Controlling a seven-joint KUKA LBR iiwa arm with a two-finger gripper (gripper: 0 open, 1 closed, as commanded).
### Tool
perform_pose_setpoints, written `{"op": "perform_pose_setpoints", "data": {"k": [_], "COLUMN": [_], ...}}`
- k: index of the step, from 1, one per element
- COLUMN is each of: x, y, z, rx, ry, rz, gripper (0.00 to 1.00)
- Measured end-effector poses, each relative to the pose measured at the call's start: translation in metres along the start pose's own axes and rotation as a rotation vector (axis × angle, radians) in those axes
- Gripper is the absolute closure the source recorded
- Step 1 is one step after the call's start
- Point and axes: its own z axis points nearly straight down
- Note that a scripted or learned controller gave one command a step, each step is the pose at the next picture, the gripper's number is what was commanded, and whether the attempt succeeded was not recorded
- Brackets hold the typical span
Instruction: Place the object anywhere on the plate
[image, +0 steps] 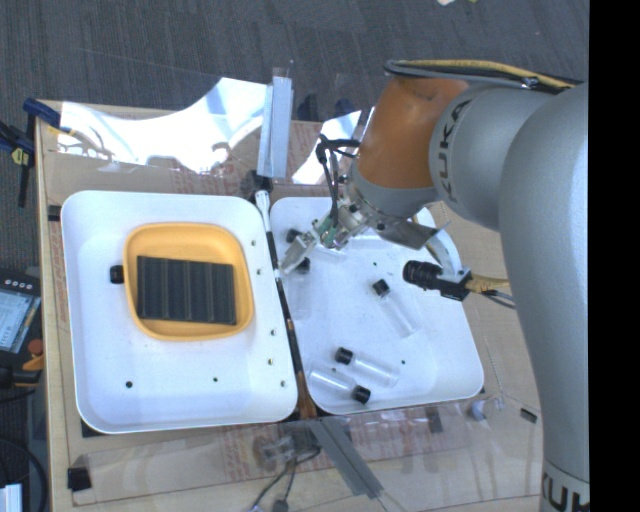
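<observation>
Camera view: 2 shallow white bins side by side on the bench. The left bin (90, 385) holds a yellow plate (150, 250), rounded-square, in its upper middle. A dark ribbed rectangular block (190, 290) lies flat on the plate, covering most of its centre. A small black piece (117, 274) sits just off the plate's left rim.

The right bin (455, 350) holds several small clear tubes with black caps. 1 tube (392, 302) lies near the bin's middle, tilted. 2 more tubes (350, 372) lie close together near the front edge, apart from the first.

The arm (480, 140) enters from the right, its orange band over the back of the right bin. The claw (300, 252) points down and left into the upper-left corner of the right bin, near the wall between the 2 bins. Cannot tell how far open it is, nor whether it has hold of anything; the tip is small and cluttered with wiring. A black cylindrical connector (432, 277) sticks out beside the wrist.
</observation>
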Motion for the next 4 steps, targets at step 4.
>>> {"op": "perform_pose_setpoints", "data": {"k": [4], "x": [0.004], "y": [0.023], "z": [-0.001], "rx": [-0.002], "ry": [-0.002], "rz": [-0.002], "gripper": [0.0]}}
